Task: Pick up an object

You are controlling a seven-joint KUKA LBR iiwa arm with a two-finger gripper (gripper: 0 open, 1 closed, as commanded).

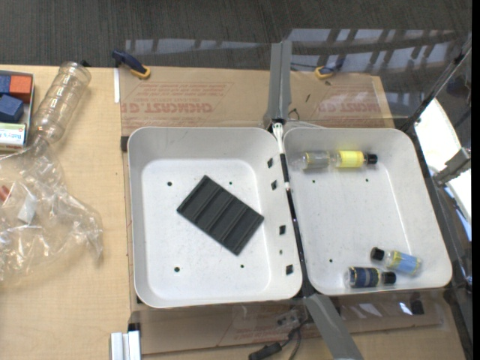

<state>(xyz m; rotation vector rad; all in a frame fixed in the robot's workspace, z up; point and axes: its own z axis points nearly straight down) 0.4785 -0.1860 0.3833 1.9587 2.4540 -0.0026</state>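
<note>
Bench (67,306); two white bins (142,223)

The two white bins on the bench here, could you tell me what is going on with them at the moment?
Nothing is being handled right now. The left bin holds a dark ribbed slab lying flat near its middle. The right bin holds a yellow-capped bottle on its side near the far wall, plus two small bottles close together at the near right corner: a dark blue one and a light blue one. No object has been picked up yet.
</note>
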